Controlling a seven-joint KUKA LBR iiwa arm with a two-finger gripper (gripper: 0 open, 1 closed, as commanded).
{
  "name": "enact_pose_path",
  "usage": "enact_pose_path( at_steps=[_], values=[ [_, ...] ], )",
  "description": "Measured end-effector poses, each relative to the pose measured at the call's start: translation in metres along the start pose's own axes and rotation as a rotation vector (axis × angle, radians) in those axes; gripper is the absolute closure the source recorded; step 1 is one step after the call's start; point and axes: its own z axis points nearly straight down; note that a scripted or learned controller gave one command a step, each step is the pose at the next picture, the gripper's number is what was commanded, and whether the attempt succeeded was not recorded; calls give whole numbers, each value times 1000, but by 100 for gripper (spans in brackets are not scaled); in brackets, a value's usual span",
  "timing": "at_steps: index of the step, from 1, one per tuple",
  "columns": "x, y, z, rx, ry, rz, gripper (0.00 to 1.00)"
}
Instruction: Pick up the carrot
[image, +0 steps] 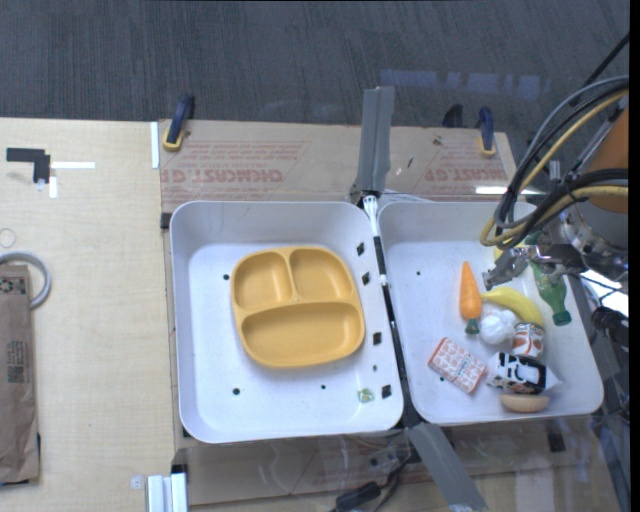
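Carrot first: the small orange toy carrot (470, 290) lay in the right-hand white plastic bin (425, 395), near the middle of that bin and a little toward its far edge, with its pointed end aimed at the far wall and its blunt end toward you. Just beside the blunt end sat a white ball (494, 327), and a yellow banana (515, 303) ran off toward the bin's right edge. A pink patterned packet (457, 363), a small printed can (528, 339) and a black-and-white toy (521, 373) were grouped toward the near right corner.

You would have seen the tool (503, 268) hanging just to the right of the carrot, close to its upper half; it held nothing that I could make out, and how wide it stood was too blurred among the cables to tell.

Judging by its look, the carrot was light, rigid and smooth, so it could roll or squirt out of a pinch. You would have done best to take it across the thick middle, clear of the ball.

In the left-hand white bin (200, 400) rested a yellow divided plate (297, 305).
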Motion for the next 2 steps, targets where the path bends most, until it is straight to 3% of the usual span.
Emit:
enact_pose_path(
  at_steps=[1, 2],
  values=[
    [-22, 42, 130, -8, -2, -59, 0],
    [-24, 44, 118, -15, -7, -55, 100]
  ],
)
